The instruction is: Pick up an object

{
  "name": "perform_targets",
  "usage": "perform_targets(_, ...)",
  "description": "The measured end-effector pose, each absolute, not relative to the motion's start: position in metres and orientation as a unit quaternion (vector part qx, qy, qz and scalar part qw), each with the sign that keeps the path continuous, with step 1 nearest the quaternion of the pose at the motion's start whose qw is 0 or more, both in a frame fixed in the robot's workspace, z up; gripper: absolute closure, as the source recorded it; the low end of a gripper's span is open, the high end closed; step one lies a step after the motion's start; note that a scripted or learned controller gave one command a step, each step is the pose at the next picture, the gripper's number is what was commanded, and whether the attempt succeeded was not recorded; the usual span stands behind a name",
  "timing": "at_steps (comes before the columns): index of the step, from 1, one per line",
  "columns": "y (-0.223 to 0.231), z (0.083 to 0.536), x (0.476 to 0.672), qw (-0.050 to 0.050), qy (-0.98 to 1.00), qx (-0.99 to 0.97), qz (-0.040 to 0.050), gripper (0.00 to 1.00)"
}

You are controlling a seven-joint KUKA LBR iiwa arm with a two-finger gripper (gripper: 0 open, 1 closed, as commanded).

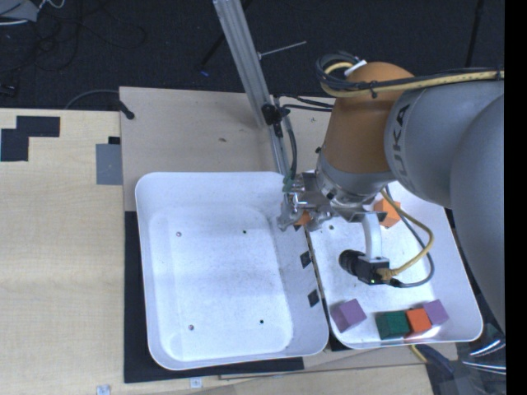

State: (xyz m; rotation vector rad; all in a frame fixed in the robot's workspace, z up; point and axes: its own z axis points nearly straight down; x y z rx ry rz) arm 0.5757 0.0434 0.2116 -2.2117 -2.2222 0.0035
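Note:
My gripper hangs under the orange wrist band, low over the inner edge of the right bin, close to the divider between the two bins. A small orange piece shows right at the gripper, but whether it is held is hidden. Another orange object lies partly behind the wrist. At the right bin's front sit a purple block, a green block, an orange block and a second purple block.
The left bin lies beside the right one on the bench. A slanted aluminium rail rises behind the gripper. The arm's bulk covers the right bin's back half. A black cable fitting hangs below the wrist.

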Motion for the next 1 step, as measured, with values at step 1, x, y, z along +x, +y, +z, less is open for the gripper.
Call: perform_targets(1, 0.0585, 0.2253, 0.5751, 0.001, -0.708, -0.706, 0.0008, 1.00)
